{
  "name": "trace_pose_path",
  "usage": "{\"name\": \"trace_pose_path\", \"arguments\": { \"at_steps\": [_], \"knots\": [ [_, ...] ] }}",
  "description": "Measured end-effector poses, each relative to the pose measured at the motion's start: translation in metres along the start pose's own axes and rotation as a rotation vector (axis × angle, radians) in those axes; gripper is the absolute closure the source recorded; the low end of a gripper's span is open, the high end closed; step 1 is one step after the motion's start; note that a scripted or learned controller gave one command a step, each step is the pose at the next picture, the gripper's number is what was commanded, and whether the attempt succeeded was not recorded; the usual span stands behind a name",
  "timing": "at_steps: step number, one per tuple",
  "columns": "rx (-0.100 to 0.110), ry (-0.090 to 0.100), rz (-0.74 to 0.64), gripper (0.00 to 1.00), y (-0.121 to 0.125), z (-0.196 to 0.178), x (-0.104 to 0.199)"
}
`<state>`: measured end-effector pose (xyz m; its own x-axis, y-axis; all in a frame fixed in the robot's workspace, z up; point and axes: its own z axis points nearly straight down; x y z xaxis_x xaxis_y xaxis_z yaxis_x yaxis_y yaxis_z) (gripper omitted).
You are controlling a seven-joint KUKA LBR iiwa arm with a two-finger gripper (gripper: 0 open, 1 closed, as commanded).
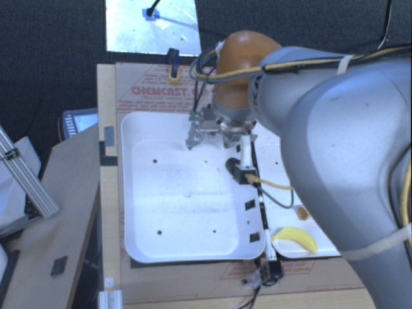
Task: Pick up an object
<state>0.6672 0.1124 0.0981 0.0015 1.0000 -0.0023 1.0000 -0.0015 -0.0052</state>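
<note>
Jaws hang over the upper right corner of the left bin (138,192), just left of the wall it shares with the right bin (278,159), near the middle of the frame. They stand wide. One finger (192,139) points down on the left and its mate sits well to the right of it, with white bin floor showing in the gap. Whether the tips touch the floor I cannot tell.

Above them sits the orange band (244,50), and the grey arm (347,147) swells across the whole right side of the frame, covering most of the right bin.

Lower down, in the part of the right bin that shows, a yellow banana (296,239) lies flat on the floor. It is curved, and one end is close to the shared wall. Just above it in the frame, and apart from it, is a small brown lump (301,212); it is too small to name. Both are well apart from the jaws.

Under the bins a sheet of cardboard (154,89) with red print covers the bench (71,224). A yellow and black clamp (172,66) grips its far edge. Beyond that, at upper left, lies a shiny silver sheet (151,18).
</note>
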Motion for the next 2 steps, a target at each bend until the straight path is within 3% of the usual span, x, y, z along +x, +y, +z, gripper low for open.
{"name": "trace_pose_path", "arguments": {
  "at_steps": [1, 2],
  "knots": [
    [-0.008, 0.003, -0.001, 1.00, 0.002, -0.017, 0.002],
    [-0.011, 0.003, 0.000, 1.00, 0.003, -0.028, 0.002]
  ]
}}
